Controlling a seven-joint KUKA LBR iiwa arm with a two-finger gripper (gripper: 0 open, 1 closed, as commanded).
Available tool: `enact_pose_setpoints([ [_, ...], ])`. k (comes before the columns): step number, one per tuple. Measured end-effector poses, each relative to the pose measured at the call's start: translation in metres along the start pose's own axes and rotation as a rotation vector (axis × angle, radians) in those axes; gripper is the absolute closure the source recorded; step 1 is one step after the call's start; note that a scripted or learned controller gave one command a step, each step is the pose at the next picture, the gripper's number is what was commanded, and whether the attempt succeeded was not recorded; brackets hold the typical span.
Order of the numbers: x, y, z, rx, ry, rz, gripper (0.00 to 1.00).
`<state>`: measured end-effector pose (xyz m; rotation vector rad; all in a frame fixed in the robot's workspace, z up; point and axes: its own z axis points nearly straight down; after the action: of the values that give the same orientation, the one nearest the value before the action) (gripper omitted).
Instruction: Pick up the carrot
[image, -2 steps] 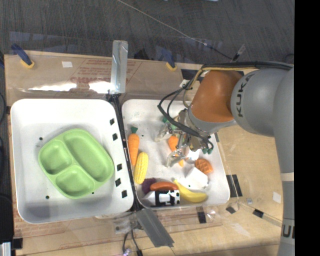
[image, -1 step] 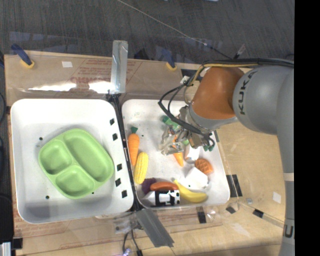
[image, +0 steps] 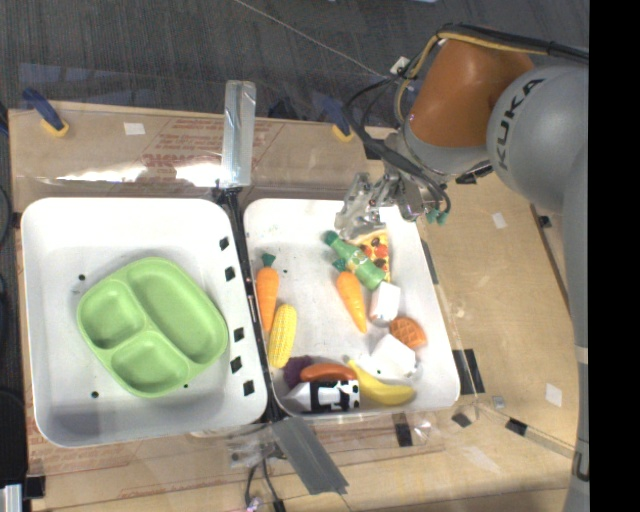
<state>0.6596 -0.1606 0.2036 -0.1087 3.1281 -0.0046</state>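
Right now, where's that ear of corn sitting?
The corn lies in the right bin, near its left wall, just below a carrot and above the dark purple toy.

Two carrots (image: 267, 295) (image: 351, 299) — one corn (image: 282, 335), one banana (image: 384, 388), two bins (image: 40, 300) (image: 300, 215).

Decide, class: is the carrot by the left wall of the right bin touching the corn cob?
Touching. In the camera view the carrot's pointed lower end meets the top of the corn cob with no white bin floor showing between them.
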Motion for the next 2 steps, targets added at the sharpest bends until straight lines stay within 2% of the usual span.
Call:
enact_pose_setpoints([
  [1, 0.04, -0.023, -0.049, -0.001, 0.005, -0.219, 1.0],
  [2, 0.039, -0.022, -0.059, -0.001, 0.004, -0.222, 1.0],
])
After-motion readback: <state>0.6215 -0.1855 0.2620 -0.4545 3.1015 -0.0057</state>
